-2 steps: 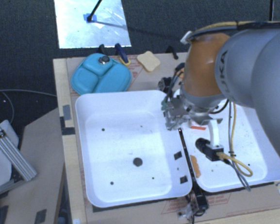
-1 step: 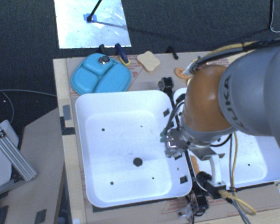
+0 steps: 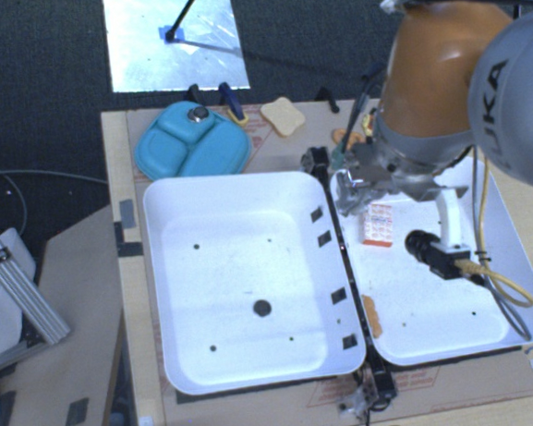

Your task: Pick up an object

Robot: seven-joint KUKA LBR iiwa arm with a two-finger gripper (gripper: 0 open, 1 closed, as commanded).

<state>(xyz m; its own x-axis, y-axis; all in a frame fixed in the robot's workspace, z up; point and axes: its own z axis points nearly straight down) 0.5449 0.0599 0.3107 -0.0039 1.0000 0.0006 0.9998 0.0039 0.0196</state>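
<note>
Over the right bin point(image 3: 526, 319), the arm point(image 3: 439, 62) is hanging above a red-and-white packet point(image 3: 377, 225), hiding its gripper's state.

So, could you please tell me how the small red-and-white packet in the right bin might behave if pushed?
The packet lies flat on the right bin floor, so it probably slides rather than rolls. It looks thin and light, so it may flex or be hard to grip from above.

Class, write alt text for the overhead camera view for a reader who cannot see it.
A grey and orange robot arm reaches from the right over the right white bin, above a small red-and-white packet. The left white bin sits beside it, and a blue divided tray lies behind it.
</note>
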